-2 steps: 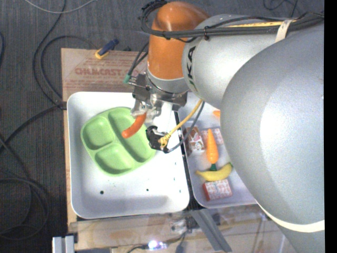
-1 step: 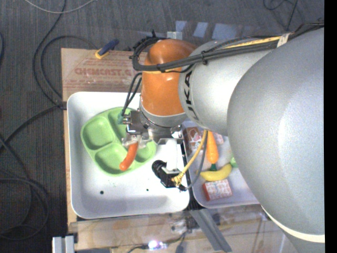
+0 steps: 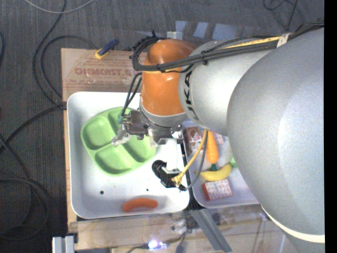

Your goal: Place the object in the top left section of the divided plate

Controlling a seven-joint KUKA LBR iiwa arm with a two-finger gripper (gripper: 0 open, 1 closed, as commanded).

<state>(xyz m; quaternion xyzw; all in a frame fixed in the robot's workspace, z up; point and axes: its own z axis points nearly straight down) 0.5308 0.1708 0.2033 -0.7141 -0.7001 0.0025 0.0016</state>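
Overhead, the grey arm (image 3: 253,104) reaches in from the right edge of the tabletop (image 3: 95,70), and its orange band (image 3: 163,83) sits above the far side of the left bin (image 3: 79,194). The claw (image 3: 124,129) is over the green divided plate (image 3: 97,128), about where the plate's inner ridges meet, on the side nearest the right bin (image 3: 196,194). From this angle the wrist hides most of the claw, so I cannot tell whether it is open or closed, nor whether it has hold of anything; no item can be seen in it.

The plate lies in the far half of the left bin, turned at a slant to the bin's walls. Those of its hollows that are in sight are bare green.

An orange-red oblong piece (image 3: 139,204) lies flat on the white floor of the left bin, close to the bin's near wall and well apart from both the plate and the claw.

In the right bin, partly covered by the arm, a carrot (image 3: 211,149) lies beside a red-and-white patterned pack (image 3: 194,137). A yellow banana (image 3: 217,174) lies just nearer than the carrot, and a pinkish-red block (image 3: 217,190) lies nearer again, just beside the banana.

On the bare wood beyond the left bin, near the tabletop's far edge, lies a small blue-and-yellow item (image 3: 107,47).
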